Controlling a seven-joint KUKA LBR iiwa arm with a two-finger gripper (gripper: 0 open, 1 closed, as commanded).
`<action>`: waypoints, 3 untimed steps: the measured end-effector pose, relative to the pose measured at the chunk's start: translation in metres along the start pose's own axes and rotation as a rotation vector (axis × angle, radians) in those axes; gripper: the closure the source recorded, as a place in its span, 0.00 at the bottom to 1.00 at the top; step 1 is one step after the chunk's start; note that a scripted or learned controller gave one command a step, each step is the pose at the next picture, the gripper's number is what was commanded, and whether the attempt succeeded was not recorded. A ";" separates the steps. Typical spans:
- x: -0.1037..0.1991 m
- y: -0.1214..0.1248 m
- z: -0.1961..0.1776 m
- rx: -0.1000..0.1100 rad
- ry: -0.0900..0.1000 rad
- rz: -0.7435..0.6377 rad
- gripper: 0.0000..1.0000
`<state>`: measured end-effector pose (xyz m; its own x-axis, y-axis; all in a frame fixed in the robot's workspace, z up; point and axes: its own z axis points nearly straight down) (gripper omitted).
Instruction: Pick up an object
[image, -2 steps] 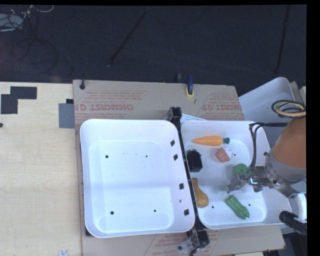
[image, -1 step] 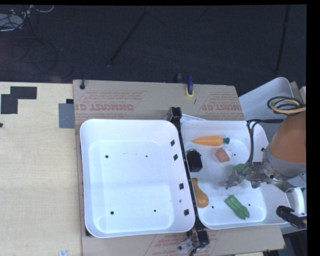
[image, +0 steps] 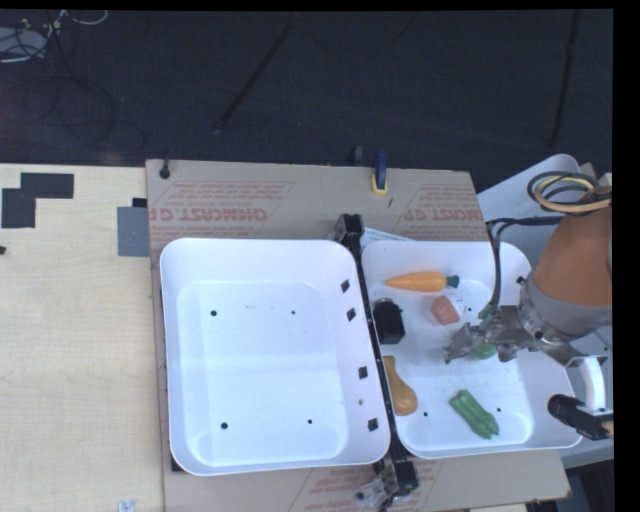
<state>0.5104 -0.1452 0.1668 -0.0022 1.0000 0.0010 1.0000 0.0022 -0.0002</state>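
The right white bin (image: 520, 262) holds several small things. An orange carrot (image: 420, 282) lies near its far wall, with a pink block (image: 445, 311) just in front of it. A black object (image: 387, 321) sits by the left wall, and a yellow-orange gourd-shaped piece (image: 400, 390) lies in front of that. A dark green pickle-like piece (image: 473, 413) rests near the front. My gripper (image: 478, 346) is low in the bin's right half, right of the pink block. A small light green thing (image: 485, 351) shows at its tip, partly hidden.
The left white bin (image: 180, 300) stands beside the right one, with a black divider clamp (image: 365, 330) along their shared walls. The arm's grey wrist and orange band (image: 575, 270) hang over the right bin's right wall. Cables (image: 560, 188) loop behind the arm.
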 end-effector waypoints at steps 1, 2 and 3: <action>0.004 0.043 -0.009 -0.001 -0.001 0.000 0.00; 0.038 0.029 -0.111 -0.008 -0.001 -0.002 0.00; 0.080 0.003 -0.274 -0.017 -0.001 -0.003 0.00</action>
<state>0.5135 -0.0653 0.4412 -0.0057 1.0000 0.0004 0.9999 0.0057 0.0163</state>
